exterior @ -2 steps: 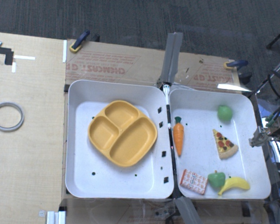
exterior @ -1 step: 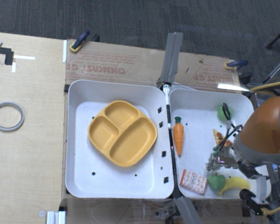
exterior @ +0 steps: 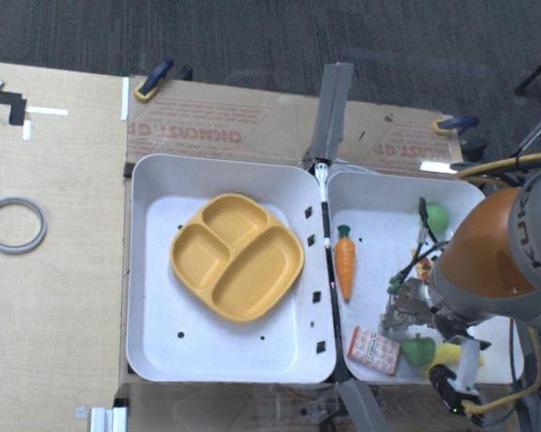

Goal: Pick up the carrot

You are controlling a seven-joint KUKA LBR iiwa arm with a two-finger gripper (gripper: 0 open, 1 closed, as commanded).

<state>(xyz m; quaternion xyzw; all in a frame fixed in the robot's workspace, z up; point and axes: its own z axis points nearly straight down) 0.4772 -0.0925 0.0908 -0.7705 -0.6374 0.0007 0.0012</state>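
While the grey arm with its orange band leans over the right white bin (exterior: 386,188), its two-finger gripper (exterior: 400,311) hangs near that bin's front edge; whether it is clenched or released cannot be told. The orange carrot with a green top (exterior: 344,262) lies along the bin's left wall, apart from the gripper. A small patterned orange-and-white packet (exterior: 374,350), print unreadable, sits at the front edge. A yellow three-compartment plastic plate (exterior: 237,255) fills the left white bin's (exterior: 143,274) middle.

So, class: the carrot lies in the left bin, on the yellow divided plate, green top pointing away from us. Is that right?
Not quite. The camera view shows the carrot in the right bin, on its floor beside the dividing wall. The yellow divided plate sits in the left bin. The green top does point away.
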